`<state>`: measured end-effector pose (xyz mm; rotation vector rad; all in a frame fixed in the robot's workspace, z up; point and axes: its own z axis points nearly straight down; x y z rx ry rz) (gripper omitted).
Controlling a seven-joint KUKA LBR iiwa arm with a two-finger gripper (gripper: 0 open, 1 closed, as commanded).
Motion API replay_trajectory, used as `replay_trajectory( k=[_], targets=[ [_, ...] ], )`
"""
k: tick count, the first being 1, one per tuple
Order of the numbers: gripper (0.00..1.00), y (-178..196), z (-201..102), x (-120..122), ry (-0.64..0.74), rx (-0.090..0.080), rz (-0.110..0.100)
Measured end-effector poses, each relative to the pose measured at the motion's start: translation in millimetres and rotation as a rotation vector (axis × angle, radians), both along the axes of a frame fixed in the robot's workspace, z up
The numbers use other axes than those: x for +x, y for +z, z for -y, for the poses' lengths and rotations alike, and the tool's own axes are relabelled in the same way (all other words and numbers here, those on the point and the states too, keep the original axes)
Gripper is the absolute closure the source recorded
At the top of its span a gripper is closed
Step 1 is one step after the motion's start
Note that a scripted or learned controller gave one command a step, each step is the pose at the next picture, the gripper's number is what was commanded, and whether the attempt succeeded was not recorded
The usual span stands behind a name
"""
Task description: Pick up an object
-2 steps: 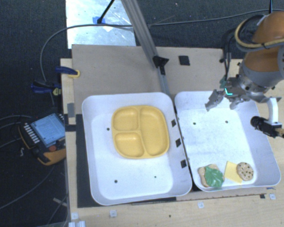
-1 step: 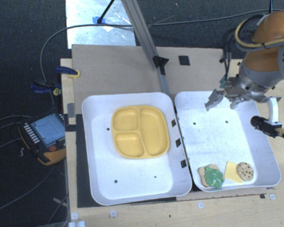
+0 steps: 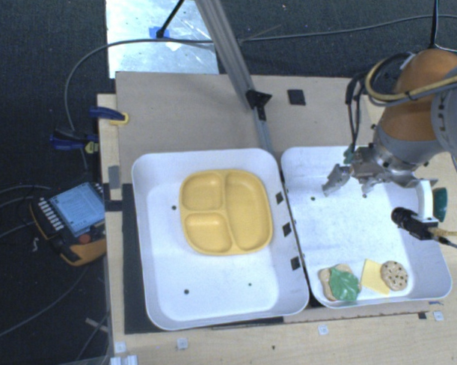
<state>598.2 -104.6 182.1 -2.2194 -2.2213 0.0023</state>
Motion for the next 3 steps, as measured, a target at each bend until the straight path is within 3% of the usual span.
replay_trajectory(
  k=[2, 3],
  targets=[
    [0.00, -94, 0, 0, 0.000, 0.000, -0.001],
    [1.00, -80, 0, 1, -0.001, 0.000, 0.004]
  ],
)
